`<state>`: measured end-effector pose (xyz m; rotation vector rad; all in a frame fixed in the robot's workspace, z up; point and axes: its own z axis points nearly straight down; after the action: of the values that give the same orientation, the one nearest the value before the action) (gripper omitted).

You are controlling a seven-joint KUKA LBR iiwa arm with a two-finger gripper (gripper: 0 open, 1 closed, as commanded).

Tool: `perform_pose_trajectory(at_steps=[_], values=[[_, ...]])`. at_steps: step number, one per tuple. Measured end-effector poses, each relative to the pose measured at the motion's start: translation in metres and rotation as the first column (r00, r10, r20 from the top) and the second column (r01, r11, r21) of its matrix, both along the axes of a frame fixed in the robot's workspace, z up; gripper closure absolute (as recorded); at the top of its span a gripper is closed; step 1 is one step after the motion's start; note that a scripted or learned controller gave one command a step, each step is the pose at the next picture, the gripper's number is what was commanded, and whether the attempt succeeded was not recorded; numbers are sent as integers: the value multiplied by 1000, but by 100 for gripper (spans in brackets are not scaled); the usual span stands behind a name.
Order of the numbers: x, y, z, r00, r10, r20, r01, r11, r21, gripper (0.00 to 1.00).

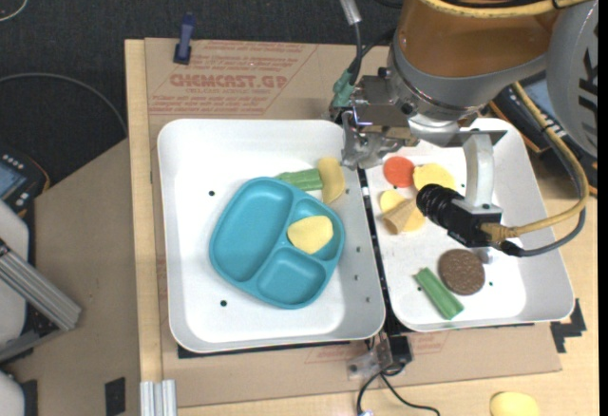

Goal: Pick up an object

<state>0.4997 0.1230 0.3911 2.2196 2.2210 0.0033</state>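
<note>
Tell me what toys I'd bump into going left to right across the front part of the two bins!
Blue divided plate → yellow piece lying in the plate → green stick in the right bin → brown round disc.

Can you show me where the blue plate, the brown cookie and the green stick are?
blue plate (249,232): camera view, bare left compartment.
brown cookie (463,271): camera view, its middle.
green stick (438,293): camera view, mid-length.

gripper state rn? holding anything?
Gripper: cannot be told. It sits low at the divider between the two bins, beside the yellow piece, and the wrist hides it.
</note>
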Motion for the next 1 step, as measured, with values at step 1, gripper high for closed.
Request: perform_pose_trajectory(at_steps=[1], values=[[-22,80,-75,1000,6,-10,-6,1000,-1,100]])
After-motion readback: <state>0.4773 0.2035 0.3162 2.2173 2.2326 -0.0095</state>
